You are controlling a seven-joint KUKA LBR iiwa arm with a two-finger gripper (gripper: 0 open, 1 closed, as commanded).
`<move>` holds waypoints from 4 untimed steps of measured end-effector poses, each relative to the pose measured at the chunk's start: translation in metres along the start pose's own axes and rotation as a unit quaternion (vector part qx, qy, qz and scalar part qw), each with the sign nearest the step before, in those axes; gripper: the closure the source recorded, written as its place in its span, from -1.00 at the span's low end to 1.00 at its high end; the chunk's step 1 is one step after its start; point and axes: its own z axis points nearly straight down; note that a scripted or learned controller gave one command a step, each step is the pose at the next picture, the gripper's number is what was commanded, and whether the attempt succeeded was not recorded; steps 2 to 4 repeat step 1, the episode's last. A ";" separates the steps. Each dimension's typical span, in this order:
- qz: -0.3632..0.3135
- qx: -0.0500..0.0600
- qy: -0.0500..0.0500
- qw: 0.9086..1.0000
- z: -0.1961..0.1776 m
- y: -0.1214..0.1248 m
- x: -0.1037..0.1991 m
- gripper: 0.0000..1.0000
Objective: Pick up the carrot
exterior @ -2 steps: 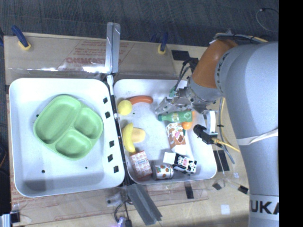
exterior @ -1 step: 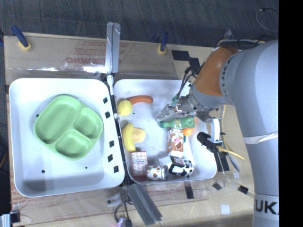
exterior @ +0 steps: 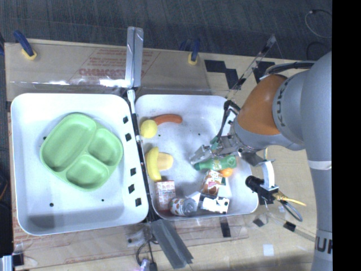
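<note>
Two things in the right bin (exterior: 186, 103) could be the carrot, and I cannot tell which it is. One is a long orange piece (exterior: 168, 119) lying flat near the back wall. The other is a small orange stub (exterior: 226, 173) joined to a green piece (exterior: 214, 164) in the middle right. My gripper (exterior: 206, 153) hangs low over the bin, just left of and above the green piece, touching or nearly touching it. It is far from the long orange piece. The arm's orange band (exterior: 260, 113) is above it to the right.
Other items in the right bin are a yellow lemon (exterior: 148, 129), a banana (exterior: 158, 162), a small pink carton (exterior: 165, 191), a can (exterior: 180, 206) and printed packets (exterior: 214, 191) along the front wall. The left bin holds a green divided plate (exterior: 82, 150).
</note>
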 end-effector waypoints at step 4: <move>-0.035 0.000 0.000 0.999 0.000 -0.052 0.002 -1.00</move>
